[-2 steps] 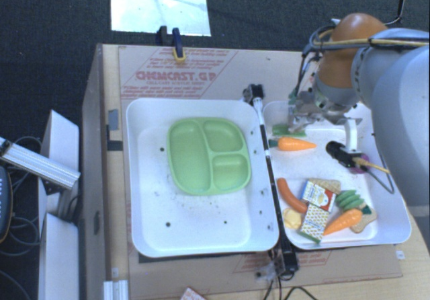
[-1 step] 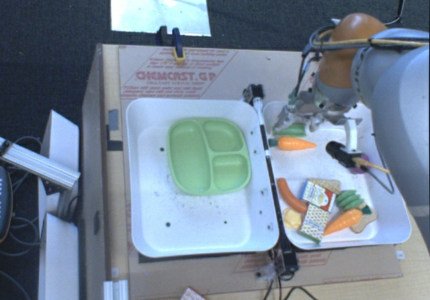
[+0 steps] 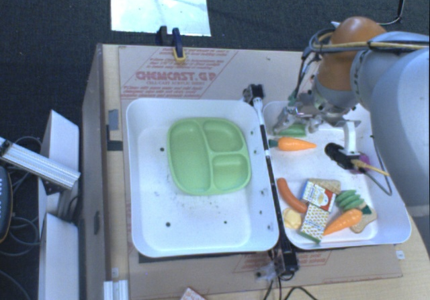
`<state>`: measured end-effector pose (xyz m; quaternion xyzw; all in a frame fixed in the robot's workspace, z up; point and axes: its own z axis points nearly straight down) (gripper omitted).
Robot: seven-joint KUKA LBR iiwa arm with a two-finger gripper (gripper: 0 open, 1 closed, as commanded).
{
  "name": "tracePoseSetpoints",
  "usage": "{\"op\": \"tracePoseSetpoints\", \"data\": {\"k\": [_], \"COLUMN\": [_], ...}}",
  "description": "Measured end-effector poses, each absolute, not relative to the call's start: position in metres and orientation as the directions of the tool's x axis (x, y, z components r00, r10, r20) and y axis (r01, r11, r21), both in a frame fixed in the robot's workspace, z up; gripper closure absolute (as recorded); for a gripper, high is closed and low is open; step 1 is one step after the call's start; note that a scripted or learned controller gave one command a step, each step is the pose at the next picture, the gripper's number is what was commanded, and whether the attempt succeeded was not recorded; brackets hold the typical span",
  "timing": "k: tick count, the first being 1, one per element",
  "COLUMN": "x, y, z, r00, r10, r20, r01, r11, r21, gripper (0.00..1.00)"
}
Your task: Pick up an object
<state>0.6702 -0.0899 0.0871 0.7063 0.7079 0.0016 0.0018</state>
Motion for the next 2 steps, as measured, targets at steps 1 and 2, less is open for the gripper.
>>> {"op": "tracePoseSetpoints", "data": {"k": [1, 2], "x": [0.6714, 0.6712], "y": [-0.0906, -0.0906], "z": [0.1001, 0.0999], "r00": [-0.004, -0.005], "r10": [1.0, 1.0], "r20": [-0.001, -0.002], "r01": [1.0, 1.0], "r11": [0.004, 0.005], "r21": [0.006, 0.005], "gripper": [1.0, 0.0]}}
